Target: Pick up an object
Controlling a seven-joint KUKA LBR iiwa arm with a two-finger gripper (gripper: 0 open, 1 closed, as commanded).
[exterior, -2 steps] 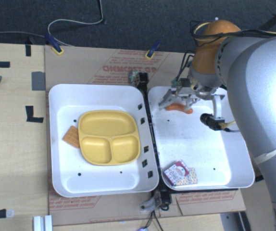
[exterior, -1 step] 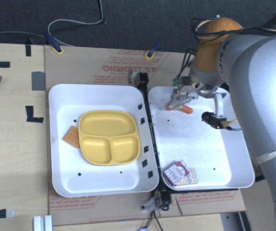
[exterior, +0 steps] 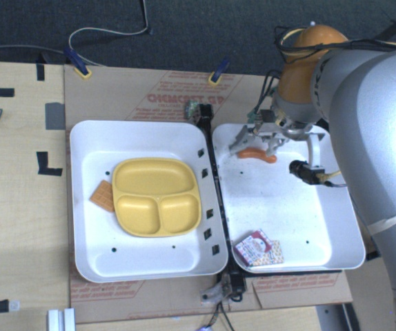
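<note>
Carrot (exterior: 258,156) lies flat near the right bin's (exterior: 288,226) far edge, long axis left-right. Arm bends down over it, gripper (exterior: 256,141) just above; finger state can't be told.

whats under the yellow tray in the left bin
A tan cracker pokes out from under the left edge of the yellow tray, lying on the floor of the left bin. How far it runs beneath the tray is covered, as is anything else there.
</note>
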